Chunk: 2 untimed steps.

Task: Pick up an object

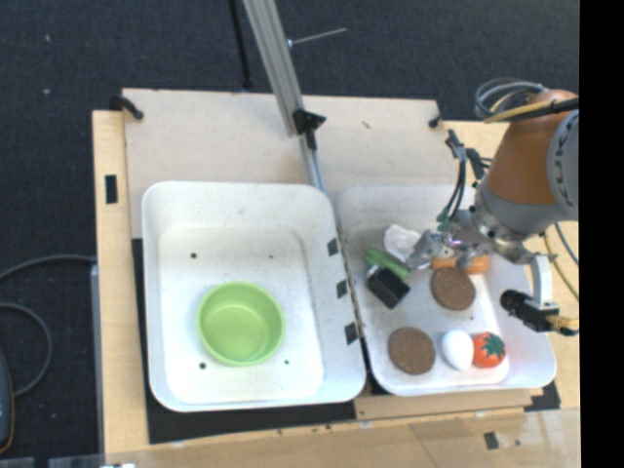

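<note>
Two shallow white plastic bins: left bin point(175, 213) holds one lime-green round plastic bowl point(241, 323), right bin point(531, 364) holds the rest. Count in the right bin: two brown round flat discs (cookie-like), one point(453, 290) just below the gripper, the other point(411, 350) further down toward the front rim; one white egg-shaped object point(456, 349); one red tomato-like toy with a green top point(489, 350) touching the egg's side; one black block point(389, 287); one green stick-shaped piece point(383, 260) touching the block; one white crumpled piece point(401, 237); one small orange object point(458, 260). The grey two-finger gripper point(436, 252) sits low in the right bin, the orange object right at it, but whether the jaws are apart, together or clamped on it cannot be told (the wrist blocks the tips). Black block and green piece lie just left of the jaws.
</note>
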{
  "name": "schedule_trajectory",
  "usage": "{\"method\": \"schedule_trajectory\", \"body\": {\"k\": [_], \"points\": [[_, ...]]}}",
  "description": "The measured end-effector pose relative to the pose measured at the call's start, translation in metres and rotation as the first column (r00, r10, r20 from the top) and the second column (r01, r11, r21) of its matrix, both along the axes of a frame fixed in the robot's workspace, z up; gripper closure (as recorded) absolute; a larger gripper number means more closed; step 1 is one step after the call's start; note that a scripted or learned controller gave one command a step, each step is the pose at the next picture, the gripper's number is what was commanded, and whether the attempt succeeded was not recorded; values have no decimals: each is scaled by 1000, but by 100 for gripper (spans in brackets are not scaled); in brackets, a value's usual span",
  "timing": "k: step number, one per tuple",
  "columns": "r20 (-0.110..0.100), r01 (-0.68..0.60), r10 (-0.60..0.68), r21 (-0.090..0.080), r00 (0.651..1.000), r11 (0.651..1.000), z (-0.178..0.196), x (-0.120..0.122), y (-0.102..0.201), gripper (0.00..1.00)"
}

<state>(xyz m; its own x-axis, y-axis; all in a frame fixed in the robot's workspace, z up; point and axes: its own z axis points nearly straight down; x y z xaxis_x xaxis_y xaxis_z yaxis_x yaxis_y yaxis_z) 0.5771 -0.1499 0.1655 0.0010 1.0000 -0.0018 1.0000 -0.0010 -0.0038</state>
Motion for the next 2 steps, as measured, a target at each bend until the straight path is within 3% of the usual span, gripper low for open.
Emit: {"method": "schedule_trajectory", "body": {"k": [1, 2], "points": [[8, 2, -2, -1, 1000, 1000, -55, 2, 6, 0], [13, 8, -8, -1, 1000, 1000, -43, 3, 5, 100]]}}
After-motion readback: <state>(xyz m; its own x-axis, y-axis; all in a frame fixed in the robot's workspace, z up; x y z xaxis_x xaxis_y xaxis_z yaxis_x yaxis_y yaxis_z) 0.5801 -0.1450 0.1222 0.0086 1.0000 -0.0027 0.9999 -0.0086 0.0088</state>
